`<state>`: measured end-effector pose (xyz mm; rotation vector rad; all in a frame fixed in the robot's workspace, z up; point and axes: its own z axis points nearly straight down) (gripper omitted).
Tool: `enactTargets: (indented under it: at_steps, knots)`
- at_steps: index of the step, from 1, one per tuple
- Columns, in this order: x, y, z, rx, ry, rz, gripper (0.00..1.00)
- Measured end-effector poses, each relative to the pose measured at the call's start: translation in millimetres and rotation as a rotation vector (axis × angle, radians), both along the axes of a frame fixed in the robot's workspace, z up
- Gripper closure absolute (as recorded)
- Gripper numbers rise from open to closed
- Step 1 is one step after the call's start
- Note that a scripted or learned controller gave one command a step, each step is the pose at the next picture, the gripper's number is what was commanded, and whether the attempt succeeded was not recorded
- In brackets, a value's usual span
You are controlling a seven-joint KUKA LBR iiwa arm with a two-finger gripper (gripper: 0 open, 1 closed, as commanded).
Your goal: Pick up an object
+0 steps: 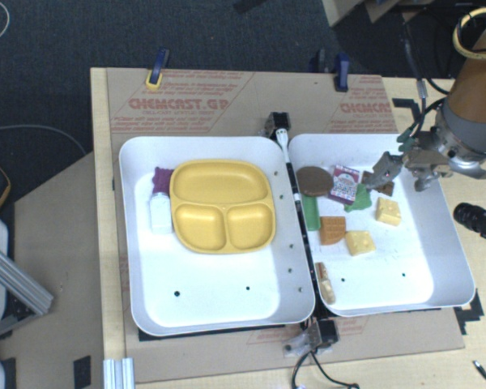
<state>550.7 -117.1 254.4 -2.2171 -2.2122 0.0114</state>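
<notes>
Gripper (386, 171) sits over the upper right part of the right bin (437, 286), hanging off the grey wrist w/ orange band that comes in from the right. Can't tell how far open it is: the tip is a dark grey blur, and no clear gap or closure shows from this angle. Nothing visibly between its tips. The tip is right by a small brown piece (385, 189) and just above the pale yellow block (388, 211); contact w/ either can't be judged.

Right bin contents, all in its left and middle part:
- round dark brown disc (313, 180), near the divider
- purple/white packet (344, 184), just right of the disc, tilted
- green strip (309, 213) below the disc, upright along the bin's left side; more green (361, 199) under the packet's lower right corner
- orange-brown block (333, 230), just right of the strip
- yellow cheese-like wedge (359, 242), beside the orange block
- small tan stick-like item (326, 284) at the lower left wall

Left bin (211, 310): yellow 3-compartment plate (222, 203) in its upper half; a white bottle-like item (159, 212) w/ a purple piece (162, 177) at its top lies touching the plate's left edge.
</notes>
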Motion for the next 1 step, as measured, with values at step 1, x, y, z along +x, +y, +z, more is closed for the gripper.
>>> enactTargets:
  at_steps: [1]
  knots:
    - [2.2,0.0,6.3,-0.002,-0.012,0.002,0.0]
